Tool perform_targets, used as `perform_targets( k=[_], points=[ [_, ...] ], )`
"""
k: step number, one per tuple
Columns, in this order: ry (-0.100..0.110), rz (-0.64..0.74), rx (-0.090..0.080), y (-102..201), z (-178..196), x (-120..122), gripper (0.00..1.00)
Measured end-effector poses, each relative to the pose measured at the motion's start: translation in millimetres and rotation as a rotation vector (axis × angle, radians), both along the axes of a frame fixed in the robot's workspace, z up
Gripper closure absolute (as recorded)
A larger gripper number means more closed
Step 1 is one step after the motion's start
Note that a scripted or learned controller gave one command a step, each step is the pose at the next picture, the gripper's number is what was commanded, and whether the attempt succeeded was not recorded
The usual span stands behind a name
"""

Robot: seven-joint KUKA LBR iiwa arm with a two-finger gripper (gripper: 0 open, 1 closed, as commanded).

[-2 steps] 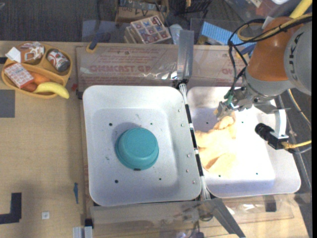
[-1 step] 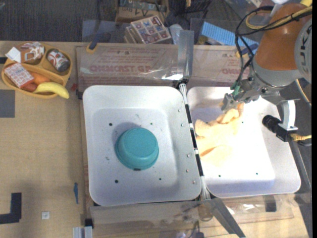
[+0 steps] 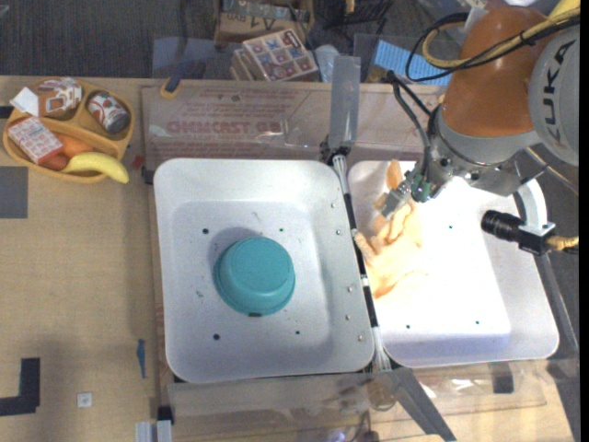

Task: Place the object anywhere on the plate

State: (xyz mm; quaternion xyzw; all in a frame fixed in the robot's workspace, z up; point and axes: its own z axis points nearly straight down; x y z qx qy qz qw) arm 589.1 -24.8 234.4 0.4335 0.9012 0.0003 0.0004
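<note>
Two white bins: the left bin holds a teal plate, upside down. The right bin's glare washes out an orange object by its left wall. The pincer hangs over it, fingers too blurred to tell.

You see a teal upturned plate mid left bin; a pale orange object lies at its three o'clock, washed out.

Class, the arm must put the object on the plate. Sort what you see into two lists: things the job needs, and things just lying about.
Needed for the job:
teal plate in the left bin
orange object in the right bin
gripper, over the orange object

Just lying about:
yellow tray with a banana
boxes behind the bench
</note>
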Motion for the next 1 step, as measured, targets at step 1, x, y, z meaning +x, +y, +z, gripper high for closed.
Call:
perform_targets(
  k=[1],
  points=[
    [-0.001, 0.398, 0.000, 58.8, 1.4, -0.9, 1.00]
  ],
)
